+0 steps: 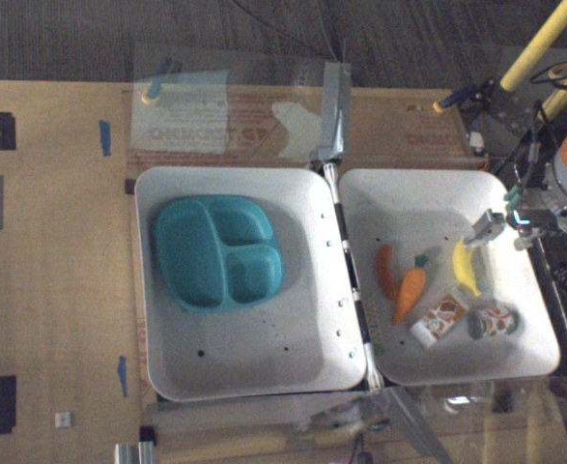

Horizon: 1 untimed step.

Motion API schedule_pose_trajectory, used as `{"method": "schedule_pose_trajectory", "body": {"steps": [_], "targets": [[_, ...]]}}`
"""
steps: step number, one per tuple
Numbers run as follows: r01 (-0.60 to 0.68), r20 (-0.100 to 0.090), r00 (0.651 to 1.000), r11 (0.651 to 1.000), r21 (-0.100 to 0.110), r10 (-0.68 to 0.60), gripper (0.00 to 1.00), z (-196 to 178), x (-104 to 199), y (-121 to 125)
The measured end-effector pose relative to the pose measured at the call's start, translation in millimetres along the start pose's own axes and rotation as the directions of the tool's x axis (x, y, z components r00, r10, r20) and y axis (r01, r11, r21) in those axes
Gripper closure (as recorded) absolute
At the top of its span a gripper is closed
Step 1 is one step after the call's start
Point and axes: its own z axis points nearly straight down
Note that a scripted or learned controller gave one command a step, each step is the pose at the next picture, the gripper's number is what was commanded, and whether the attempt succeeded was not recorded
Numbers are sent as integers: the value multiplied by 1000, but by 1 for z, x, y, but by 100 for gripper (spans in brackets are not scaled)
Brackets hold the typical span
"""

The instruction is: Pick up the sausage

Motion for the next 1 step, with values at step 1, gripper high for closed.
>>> {"method": "schedule_pose_trajectory", "body": {"steps": [1], "targets": [[104,0,995,995,2,-104,0,74,54,39]]}}
